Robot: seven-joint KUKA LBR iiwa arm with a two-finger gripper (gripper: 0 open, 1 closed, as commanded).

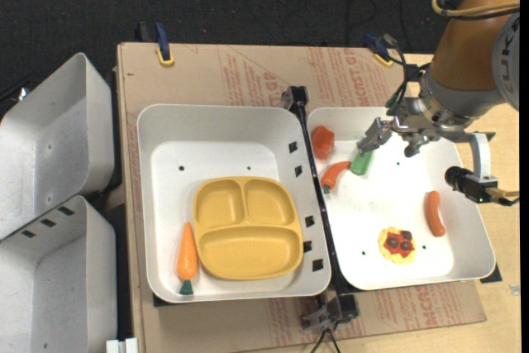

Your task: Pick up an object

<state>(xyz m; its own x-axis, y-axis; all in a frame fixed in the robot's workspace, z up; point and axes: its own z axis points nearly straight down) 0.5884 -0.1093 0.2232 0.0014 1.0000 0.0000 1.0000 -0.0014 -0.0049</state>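
Two white bins (157, 178) sat on the bench, and the gripper (395, 136) hovered above the right one, seemingly spread and grasping nothing, so the pick remained undone.

My arm (479, 37) runs off the frame at three o'clock; my wrist hides my gripper's (395, 136) base, and the green piece (361, 164) at its seven o'clock is perhaps touching one finger

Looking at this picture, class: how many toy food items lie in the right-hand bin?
5. An orange-red piece and a curved orange piece near the divider, a green block under the gripper, a sausage at right, a small pizza in front. The arm may hide more.
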